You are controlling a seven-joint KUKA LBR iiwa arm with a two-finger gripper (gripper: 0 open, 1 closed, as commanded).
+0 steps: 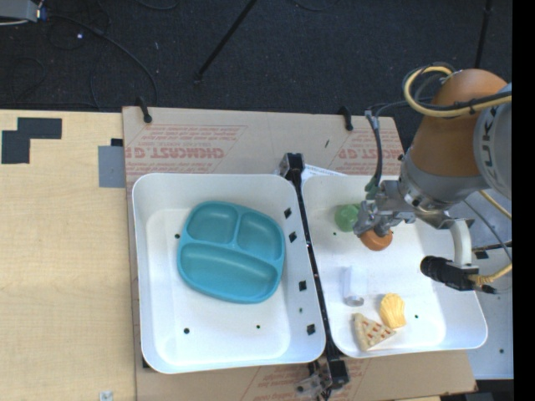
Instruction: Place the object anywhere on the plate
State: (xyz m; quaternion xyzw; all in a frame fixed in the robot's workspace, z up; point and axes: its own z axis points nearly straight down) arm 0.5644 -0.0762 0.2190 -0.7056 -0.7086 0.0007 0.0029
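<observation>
The fingers (374,224) are seen low in the right bin (468,324), just above an orange object (377,240); whether they are spread or pressed together can't be told, since the wrist hides them from above. The orange object is found directly beneath them, touching or nearly so, but a grip on it can't be confirmed. A green object (347,216) is seen just to the left of the fingers, near the bin's upper part. The arm (456,144) is reached in from the right, w/ an orange band above the grey wrist.

Lower in the same bin, a small white cylinder (352,284) is laid near the divider, and a yellow item (393,311) is set beside a wedge-shaped piece (370,331) at the bin's front.

The blue plate (231,251), w/ three compartments, is placed in the left bin (159,324), well apart from the fingers. Both bins are carried side by side on cardboard (201,144) over the tabletop (58,266).
</observation>
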